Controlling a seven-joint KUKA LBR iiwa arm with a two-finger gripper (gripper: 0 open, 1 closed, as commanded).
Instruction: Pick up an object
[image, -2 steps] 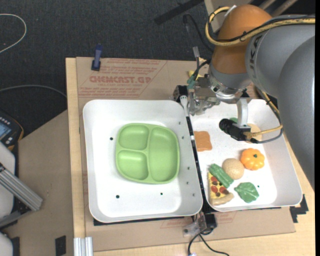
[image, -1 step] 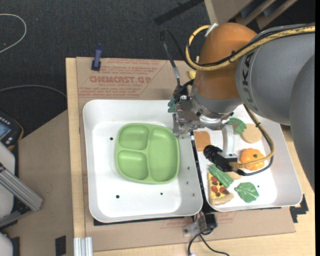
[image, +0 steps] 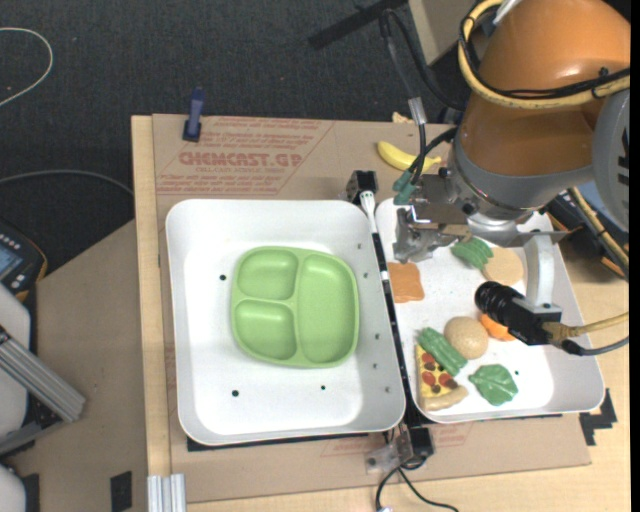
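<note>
Pizza slice (image: 437, 380) at right bin's (image: 575, 395) near rim; orange block (image: 406, 282) sits just below tool (image: 412, 238), tool spread unclear.

The divided plate (image: 296, 305) lies in the left bin (image: 190, 300), while in the right bin (image: 575, 385) the pizza slice (image: 437, 378) lies at the front, the potato (image: 466, 337) just behind it, and the end effector (image: 412, 238) is over the back part.
</note>
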